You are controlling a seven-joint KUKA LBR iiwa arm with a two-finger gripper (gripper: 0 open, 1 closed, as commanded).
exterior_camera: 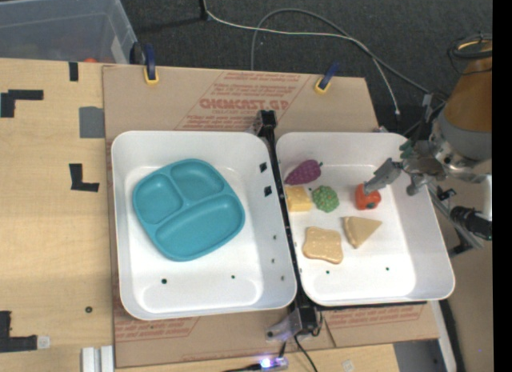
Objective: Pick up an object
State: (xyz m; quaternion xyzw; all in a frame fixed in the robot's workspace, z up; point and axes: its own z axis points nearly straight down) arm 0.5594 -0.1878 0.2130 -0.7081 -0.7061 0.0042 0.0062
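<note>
Fingers (382,178) | just above red toy (367,198) | grip state unclear

Plate (188,209) in left bin (128,154)

Red toy tomato (367,198), right bin (416,274)

My end effector (382,178) sits just above the red piece (368,198). The right bin (424,274) has bare floor toward its near edge; the purple, yellow and green pieces (325,198) crowd its left side.
</note>
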